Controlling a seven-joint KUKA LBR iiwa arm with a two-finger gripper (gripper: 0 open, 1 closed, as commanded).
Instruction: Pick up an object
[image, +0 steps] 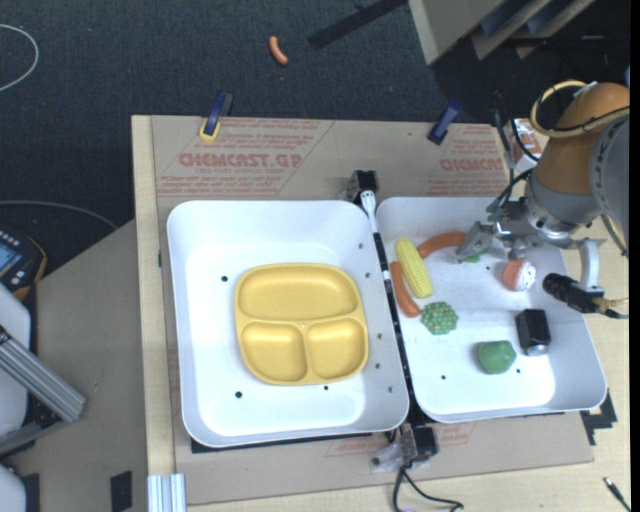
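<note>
Right bin (560, 395) contents, near to far — green lump (495, 356), black block (533, 330), broccoli (439, 319), corn cob (413, 266), carrot (440, 243). Gripper (487, 238) sits low at the far side, beside the carrot — finger opening cannot be determined

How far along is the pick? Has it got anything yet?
Nothing looks picked yet. The gripper sits low in the right bin, beside the orange carrot; I can't tell whether it grips anything. The corn, broccoli and green piece lie loose. Grasp and lift remain.
</note>
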